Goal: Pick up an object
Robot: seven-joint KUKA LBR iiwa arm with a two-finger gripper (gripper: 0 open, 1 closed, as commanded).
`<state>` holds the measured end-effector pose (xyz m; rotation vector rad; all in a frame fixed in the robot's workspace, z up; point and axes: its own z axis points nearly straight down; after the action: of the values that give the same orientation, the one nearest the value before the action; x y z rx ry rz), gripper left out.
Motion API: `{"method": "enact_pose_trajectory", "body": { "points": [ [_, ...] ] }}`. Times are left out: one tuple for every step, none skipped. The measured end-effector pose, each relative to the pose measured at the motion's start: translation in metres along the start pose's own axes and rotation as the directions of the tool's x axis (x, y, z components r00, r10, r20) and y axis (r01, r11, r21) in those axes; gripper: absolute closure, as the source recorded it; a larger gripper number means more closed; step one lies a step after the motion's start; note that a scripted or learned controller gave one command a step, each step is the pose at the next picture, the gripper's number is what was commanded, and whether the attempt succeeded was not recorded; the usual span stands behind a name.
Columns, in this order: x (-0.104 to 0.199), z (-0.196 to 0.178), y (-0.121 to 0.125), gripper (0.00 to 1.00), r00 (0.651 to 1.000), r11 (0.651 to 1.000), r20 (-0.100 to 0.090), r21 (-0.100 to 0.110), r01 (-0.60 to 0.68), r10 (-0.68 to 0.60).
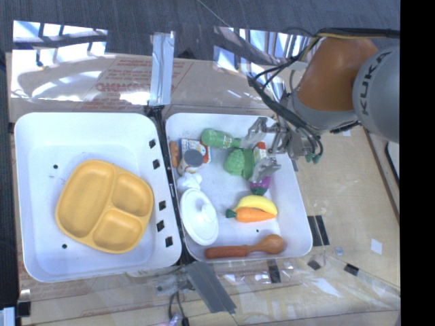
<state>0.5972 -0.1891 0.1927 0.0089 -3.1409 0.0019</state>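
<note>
The right bin (293, 202) holds several items: a green bottle-like item (216, 138), a green leafy vegetable (236, 162), a small carton with a grey disc (193, 156), a white lidded dish (199, 216), a yellow banana (257, 203), an orange carrot (250, 215), a brown wooden spoon (245, 250) and a purple piece (258, 185). My gripper (262, 149) is low at the bin's upper right, just right of the leafy vegetable and above the purple piece. Its metal fingers (256, 132) stand apart, open. A small red and white thing lies between them; I see no grip on it.
The left bin (34, 141) holds a yellow divided plate (103, 204). A black divider strip (163, 175) runs between the bins. Cables (272, 94) hang from the arm over the right bin's far rim. Cardboard and tape lie behind the bins.
</note>
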Motion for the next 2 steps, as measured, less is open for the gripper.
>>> {"method": "enact_pose_trajectory", "body": {
  "points": [
    [-0.035, 0.104, -0.006, 0.0, 0.999, 0.999, -0.012, -0.003, 0.048, -0.048],
    [-0.04, 0.089, -0.004, 1.0, 0.998, 0.998, 0.003, -0.001, 0.056, -0.056]
  ]
}}
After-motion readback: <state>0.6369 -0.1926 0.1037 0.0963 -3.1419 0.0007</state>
